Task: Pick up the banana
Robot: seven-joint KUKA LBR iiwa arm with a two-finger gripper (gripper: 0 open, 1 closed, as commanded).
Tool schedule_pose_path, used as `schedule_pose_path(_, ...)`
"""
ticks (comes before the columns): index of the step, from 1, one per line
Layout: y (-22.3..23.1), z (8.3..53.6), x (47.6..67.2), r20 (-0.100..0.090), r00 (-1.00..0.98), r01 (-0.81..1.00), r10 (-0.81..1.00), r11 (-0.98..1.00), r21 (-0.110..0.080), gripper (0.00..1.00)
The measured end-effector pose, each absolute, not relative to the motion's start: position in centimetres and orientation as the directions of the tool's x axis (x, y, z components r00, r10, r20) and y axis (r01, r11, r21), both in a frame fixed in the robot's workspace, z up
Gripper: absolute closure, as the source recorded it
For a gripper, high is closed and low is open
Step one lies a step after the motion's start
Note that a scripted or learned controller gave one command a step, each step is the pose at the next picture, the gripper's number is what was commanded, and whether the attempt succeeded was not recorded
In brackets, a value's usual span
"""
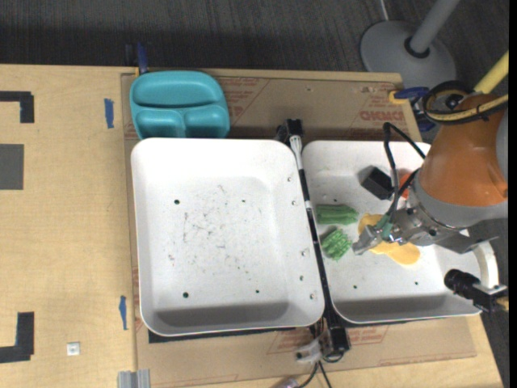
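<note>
The yellow banana (403, 254) lies in the right bin (388, 301), near its middle. Part of it is covered by the arm, and a small yellow piece shows at the gripper's upper left. My gripper (374, 238) hangs low right over the banana's left end, pointing toward the green pieces. The orange band (460, 168) of the arm fills the bin's upper right and hides what is beneath it.
Two green toy pieces (335, 214) (335, 243) lie just left of the gripper. A black block (376, 183) sits above it in the same bin. The left bin (218, 233) adjoins across a black divider. A teal tray (178, 103) stands behind the left bin.
</note>
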State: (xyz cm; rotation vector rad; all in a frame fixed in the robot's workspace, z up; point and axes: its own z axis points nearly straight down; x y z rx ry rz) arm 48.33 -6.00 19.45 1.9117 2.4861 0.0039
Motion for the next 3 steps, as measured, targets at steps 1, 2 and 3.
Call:
schedule_pose_path(1, -6.0, 20.4, 48.4, -0.005, -0.257, 0.966, 0.966, 0.257, 0.008, 1.00)
schedule_pose_path(2, -0.6, 18.4, 47.9, 0.001, -0.323, 0.946, 0.946, 0.323, -0.001, 1.00)
schedule_pose_path(3, -0.6, 19.4, 48.0, 0.000, -0.323, 0.946, 0.946, 0.323, 0.002, 1.00)
